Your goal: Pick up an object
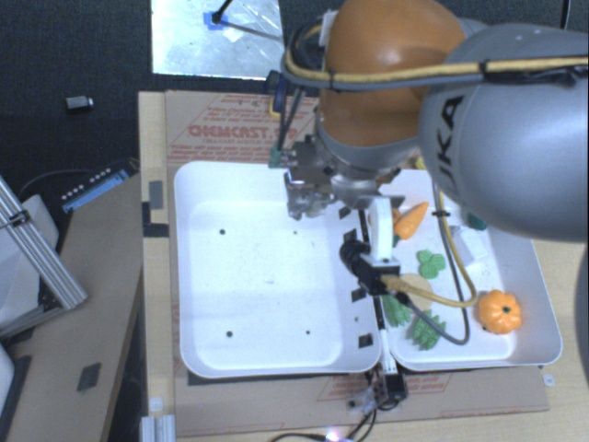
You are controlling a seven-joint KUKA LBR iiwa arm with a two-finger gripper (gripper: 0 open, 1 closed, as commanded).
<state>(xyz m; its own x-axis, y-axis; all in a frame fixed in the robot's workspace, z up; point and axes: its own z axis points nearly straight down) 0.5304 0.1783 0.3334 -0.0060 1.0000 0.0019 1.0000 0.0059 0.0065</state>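
Grey arm [515, 127] hides much of the right bin [545, 339]; whether the tool [305, 205] over the left bin [248, 288] is clenched is unclear.

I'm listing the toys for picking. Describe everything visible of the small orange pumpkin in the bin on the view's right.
The pumpkin is small, round and bright orange, with shallow ribs down its sides. Its smooth surface looks like plastic. It rests on the floor of the right bin, near that bin's front right corner. The green toys lie to its left, apart from it. Any stem is too small to make out.
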